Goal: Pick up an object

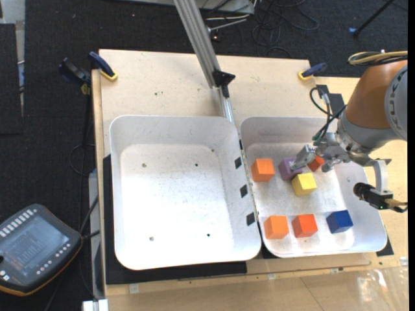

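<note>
Purple block touches the gripper; jaw spread cannot be told.

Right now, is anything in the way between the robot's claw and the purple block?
Nothing visible is. The gripper is right down at the purple block, which sits in the right bin. The yellow block crowds close just below, and a red block sits beside the gripper, so either could get bumped.

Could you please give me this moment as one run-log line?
end effector: low in right bin | beside: purple block, yellow block | hold: unconfirmed
</note>
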Motion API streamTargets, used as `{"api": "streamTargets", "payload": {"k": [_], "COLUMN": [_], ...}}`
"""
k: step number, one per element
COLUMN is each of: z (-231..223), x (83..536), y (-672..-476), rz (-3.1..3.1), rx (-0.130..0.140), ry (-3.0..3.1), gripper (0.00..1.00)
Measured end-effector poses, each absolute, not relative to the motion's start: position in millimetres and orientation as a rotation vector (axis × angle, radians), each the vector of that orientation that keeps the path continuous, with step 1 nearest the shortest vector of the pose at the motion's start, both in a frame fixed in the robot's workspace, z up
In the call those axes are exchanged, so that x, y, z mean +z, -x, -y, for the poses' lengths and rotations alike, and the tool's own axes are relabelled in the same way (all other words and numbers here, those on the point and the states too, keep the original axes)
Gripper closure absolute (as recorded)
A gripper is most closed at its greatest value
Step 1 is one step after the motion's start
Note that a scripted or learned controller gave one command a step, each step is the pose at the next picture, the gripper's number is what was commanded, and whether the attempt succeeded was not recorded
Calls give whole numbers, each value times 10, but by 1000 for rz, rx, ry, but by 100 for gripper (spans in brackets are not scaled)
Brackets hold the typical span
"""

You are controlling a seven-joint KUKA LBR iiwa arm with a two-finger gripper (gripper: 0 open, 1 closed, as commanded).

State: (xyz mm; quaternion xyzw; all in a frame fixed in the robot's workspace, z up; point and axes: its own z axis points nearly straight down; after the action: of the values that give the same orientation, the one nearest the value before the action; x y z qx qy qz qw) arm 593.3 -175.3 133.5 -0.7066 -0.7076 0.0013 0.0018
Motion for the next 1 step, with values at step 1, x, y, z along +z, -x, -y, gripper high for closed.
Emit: {"api": "streamTargets", "payload": {"k": [1], "z": [1762], "x": [1479], "y": [-5946], "rz": [2223], "rx": [-2], "ry": [2223], "gripper": [100]}}
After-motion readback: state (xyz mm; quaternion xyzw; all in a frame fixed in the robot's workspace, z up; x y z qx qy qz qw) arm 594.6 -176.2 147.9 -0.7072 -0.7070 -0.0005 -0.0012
